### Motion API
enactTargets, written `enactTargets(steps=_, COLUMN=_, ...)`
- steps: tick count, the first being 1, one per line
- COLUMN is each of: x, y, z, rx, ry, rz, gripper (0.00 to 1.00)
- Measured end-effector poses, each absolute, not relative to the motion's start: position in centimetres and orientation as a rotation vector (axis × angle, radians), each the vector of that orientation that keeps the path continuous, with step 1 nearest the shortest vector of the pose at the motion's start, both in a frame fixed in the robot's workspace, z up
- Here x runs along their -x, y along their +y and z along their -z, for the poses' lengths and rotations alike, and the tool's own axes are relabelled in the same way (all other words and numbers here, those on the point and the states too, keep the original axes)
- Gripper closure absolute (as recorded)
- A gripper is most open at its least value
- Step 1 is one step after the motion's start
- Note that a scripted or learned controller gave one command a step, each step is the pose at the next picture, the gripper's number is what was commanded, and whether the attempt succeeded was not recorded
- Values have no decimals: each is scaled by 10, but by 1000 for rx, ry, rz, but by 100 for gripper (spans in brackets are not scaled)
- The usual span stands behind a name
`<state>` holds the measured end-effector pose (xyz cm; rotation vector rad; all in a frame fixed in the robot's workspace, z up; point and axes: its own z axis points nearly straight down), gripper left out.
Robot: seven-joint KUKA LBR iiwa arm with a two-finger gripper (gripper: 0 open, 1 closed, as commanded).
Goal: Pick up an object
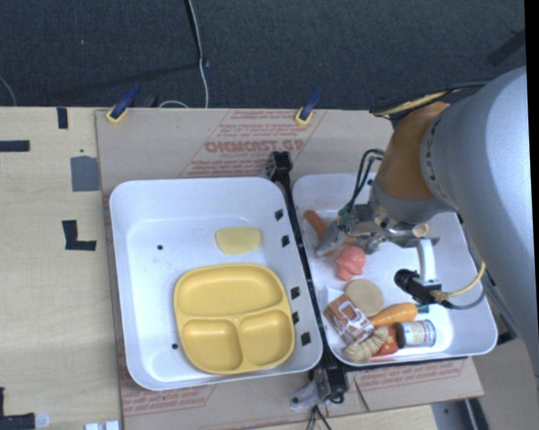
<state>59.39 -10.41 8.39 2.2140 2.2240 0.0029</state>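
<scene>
The gripper (pixel 335 240) is seen low in the right bin (pixel 471 330), its opening impossible to judge. Just below it sits the pink toy (pixel 349 263), its long axis roughly upright in view.

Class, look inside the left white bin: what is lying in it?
The left bin holds a yellow divided tray and a pale yellow piece beside it. The floor under the tray is covered.
</scene>
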Motion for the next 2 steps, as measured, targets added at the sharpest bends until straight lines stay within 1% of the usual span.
enactTargets(steps=1, x=-555, y=-96, z=-85, rx=-2221, ry=2222, rz=2, gripper=0)
enactTargets(steps=2, x=-557, y=-96, z=-96, rx=-2219, ry=2223, rz=-2, gripper=100)
